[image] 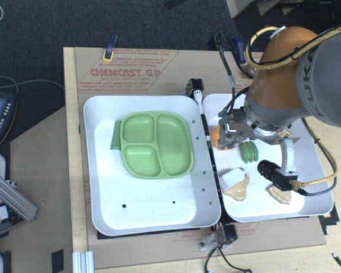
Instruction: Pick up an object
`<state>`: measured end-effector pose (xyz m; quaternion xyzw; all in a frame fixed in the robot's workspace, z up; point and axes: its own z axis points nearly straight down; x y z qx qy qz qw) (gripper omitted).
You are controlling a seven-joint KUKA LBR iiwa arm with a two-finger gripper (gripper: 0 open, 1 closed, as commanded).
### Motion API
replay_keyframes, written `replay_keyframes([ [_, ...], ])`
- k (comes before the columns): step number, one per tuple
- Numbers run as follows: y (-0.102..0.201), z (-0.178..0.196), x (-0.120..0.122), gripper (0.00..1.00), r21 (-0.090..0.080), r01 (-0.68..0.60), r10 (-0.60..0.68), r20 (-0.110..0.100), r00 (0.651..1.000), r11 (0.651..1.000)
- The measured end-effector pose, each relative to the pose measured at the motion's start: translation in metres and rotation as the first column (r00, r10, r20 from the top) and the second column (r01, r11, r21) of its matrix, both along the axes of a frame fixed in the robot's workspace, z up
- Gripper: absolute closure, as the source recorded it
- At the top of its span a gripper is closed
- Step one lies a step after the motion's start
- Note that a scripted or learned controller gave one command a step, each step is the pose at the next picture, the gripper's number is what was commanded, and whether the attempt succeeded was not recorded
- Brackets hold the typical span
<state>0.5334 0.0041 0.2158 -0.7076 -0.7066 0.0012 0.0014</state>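
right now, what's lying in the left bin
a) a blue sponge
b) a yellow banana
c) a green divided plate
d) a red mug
c: a green divided plate with three compartments lies flat in the left bin, towards its far side.

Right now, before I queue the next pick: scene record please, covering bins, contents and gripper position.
left bin: green divided plate, lying flat
right bin: orange object by the left wall; green ridged object; white piece touching tan piece; second tan piece
gripper: over the right bin's left side, close beside the orange object
grasp: cannot tell
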Motion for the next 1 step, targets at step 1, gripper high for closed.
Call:
replay_keyframes([
  [1, 0.0048, 0.0049, -0.0061, 1.00, 0.001, -0.002, 0.002, 0.001, 1.000, 1.000],
])
